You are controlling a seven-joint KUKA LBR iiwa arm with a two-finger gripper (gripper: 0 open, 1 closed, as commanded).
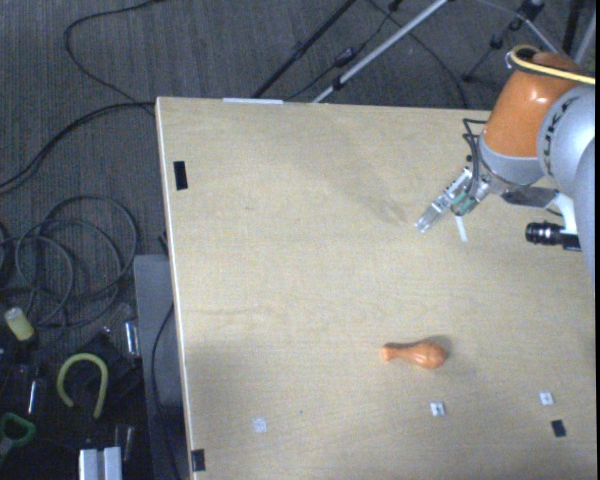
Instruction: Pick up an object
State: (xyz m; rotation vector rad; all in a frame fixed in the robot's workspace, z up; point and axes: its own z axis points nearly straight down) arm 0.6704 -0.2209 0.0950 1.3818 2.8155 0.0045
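- The arm (540, 128) reached in from the right, grey with its orange band showing bright above the wrist.
- Its gripper (442, 211) hung over the pale wooden board (280, 268), up and a little to the right of the orange object, well apart from it.
- Two fingers stood apart at the tip: one pale finger (427, 220) pointing down-left, the other a thin white one just to its right, so the claw looked released, with nothing between the fingers.
- The orange object (416, 353) (pear-shaped, with a narrow neck toward the left and a fatter end to the right) lay flat on the board, alone.
- A few small markers sat near it: a white square (437, 408) just below it, another white tag (546, 399) off to its lower right, and a dark tag (558, 428) beyond that.
- Far to the object's left, off the board's edge, cables (60, 258) coiled on the dark carpet, with a yellow-green hook-shaped thing (83, 380) among them.
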